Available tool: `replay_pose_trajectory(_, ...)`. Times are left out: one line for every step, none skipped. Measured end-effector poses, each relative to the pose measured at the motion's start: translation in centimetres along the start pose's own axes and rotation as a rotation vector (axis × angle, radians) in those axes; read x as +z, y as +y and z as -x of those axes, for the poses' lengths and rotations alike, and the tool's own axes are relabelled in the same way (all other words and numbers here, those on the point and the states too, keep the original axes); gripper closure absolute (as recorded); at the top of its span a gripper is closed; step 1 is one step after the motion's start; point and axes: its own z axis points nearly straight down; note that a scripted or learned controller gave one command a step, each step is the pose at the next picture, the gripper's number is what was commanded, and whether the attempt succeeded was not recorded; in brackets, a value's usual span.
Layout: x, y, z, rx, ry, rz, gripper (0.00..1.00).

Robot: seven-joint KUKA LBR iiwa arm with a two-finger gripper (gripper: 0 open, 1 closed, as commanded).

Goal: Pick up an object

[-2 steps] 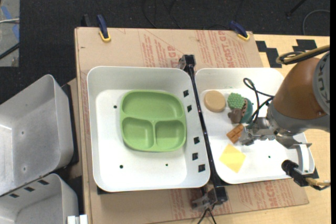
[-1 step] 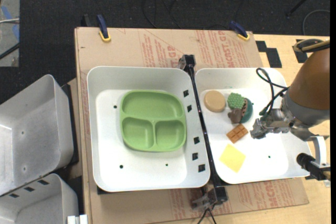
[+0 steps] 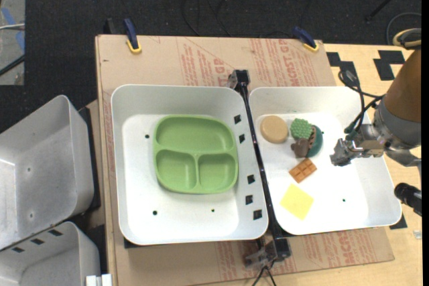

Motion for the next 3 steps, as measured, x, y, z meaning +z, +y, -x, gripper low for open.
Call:
replay_pose_trajectory(-1.2,1.6,-5.3,-0.004,0.004,-0.003,1.00)
replay_pose_trajectory(-1.8,3.3,-9.7,-0.005,0.003,-0.004,1.00)
replay_pose_trajectory(-0.6,4.4,-14.7,-0.005,0.004,-0.007,1.00)
